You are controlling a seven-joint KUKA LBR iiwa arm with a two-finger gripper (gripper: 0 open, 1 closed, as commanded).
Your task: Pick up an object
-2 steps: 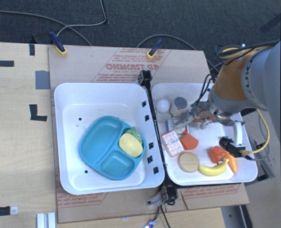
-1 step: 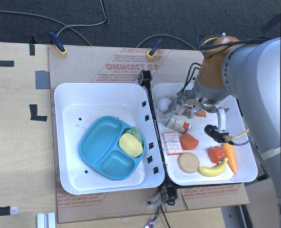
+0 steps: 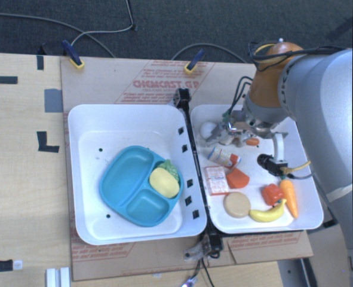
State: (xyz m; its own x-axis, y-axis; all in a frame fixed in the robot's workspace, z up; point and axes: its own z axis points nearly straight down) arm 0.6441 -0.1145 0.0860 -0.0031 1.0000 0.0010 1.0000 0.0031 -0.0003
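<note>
My gripper point(image 3: 236, 137) hangs low in the back of the right bin point(image 3: 307, 220), under the arm's orange band. Just below it lies a small white bottle with an orange end point(image 3: 223, 156). A grey-white rounded object point(image 3: 208, 129) sits left of the gripper. Nearer the front lie a pink-and-white packet point(image 3: 215, 180), a red wedge point(image 3: 238, 178), a tan round cookie point(image 3: 236, 204), a banana point(image 3: 267, 213), a red pepper point(image 3: 272, 193) and a carrot point(image 3: 289, 197). Nothing visible sits between the fingers.
The left bin point(image 3: 80, 160) holds a blue divided plate point(image 3: 131, 187) with a yellow lemon-like fruit point(image 3: 164, 182) and a green leafy piece point(image 3: 171, 168). A black clip point(image 3: 182, 97) joins the bins at the back. The arm's grey body covers the right bin's far right.
</note>
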